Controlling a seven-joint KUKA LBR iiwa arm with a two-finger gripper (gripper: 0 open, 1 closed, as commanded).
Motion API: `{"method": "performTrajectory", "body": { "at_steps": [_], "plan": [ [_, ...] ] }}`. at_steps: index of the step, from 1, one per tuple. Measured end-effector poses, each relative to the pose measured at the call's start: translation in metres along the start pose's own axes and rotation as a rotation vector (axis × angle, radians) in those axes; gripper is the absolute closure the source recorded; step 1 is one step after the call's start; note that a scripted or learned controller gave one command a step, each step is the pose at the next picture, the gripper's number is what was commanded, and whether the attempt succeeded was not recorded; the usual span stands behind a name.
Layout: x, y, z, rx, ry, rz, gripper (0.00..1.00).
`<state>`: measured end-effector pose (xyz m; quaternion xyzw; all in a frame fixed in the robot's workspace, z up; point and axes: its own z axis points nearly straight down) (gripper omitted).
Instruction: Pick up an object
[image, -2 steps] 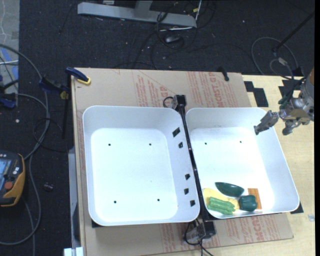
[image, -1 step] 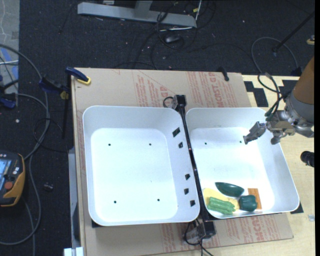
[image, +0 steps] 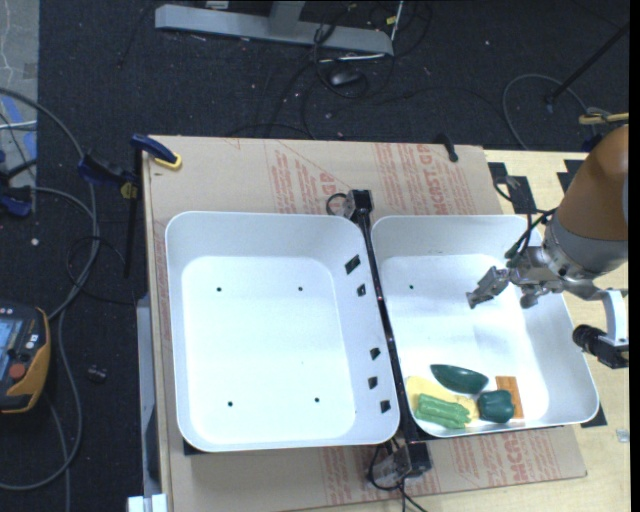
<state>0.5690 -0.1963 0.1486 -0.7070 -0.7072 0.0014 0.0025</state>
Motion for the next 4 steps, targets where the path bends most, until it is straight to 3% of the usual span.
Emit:
{"method": "performTrajectory", "body": {
  "at_steps": [1,2,4],
  "plan": [
    [0.002,-0.006,0.044,-0.002,0.0,0.0,0.0],
    [0.002,-0.004,0.031,-0.006,-0.001,0.0,1.0],
    [0.005,-0.001,-0.058,-0.01,-0.003,0.0,1.0]
  ]
}}
